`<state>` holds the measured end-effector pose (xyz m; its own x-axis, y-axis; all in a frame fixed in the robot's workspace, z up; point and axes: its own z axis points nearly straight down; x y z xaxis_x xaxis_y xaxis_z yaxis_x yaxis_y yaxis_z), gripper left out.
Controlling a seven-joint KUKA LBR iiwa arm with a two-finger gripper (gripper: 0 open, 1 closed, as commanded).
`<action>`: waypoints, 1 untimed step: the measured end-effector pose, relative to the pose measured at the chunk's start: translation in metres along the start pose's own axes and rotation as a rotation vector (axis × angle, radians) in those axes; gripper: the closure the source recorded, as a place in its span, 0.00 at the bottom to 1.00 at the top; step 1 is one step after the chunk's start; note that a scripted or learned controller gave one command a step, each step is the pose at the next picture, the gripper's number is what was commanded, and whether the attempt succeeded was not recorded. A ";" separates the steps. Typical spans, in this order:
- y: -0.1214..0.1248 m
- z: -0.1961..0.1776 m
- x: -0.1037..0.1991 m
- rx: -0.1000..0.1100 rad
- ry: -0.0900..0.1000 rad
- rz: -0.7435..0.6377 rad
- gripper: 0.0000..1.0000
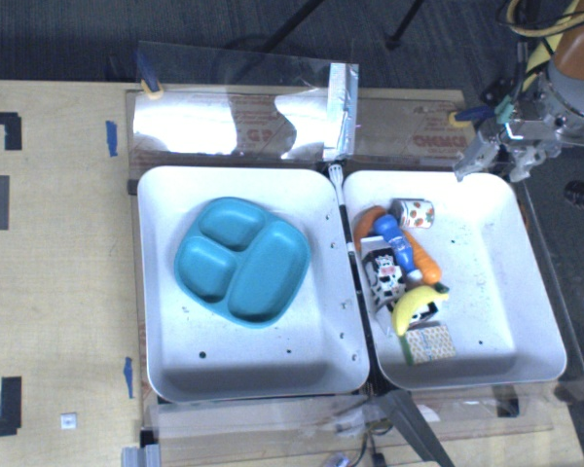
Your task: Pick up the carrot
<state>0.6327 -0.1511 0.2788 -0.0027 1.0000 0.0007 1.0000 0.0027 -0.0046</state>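
The carrot (423, 258) lies in the right bin (487, 300), wedged in a pile against the left wall: a blue bottle (397, 243) lies across it and a banana (416, 308) sits just below, so only its lower end shows clear. The gripper (492, 159) hangs above the bin's far right corner, well apart from the pile, probably parked clear; I cannot tell its state. The blue plate (243, 259) sits in the left bin (165, 290).

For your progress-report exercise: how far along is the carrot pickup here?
Nothing looks done: the carrot lies in the right bin, among the other toys. In hand: the claw sits at the bin's far right corner, carrying nothing visible. Left: reaching the carrot, gripping and lifting it.
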 end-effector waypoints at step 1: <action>-0.046 0.117 0.012 -0.002 0.000 -0.098 0.00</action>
<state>0.5862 -0.1388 0.1624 -0.1002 0.9950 0.0010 0.9950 0.1002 -0.0030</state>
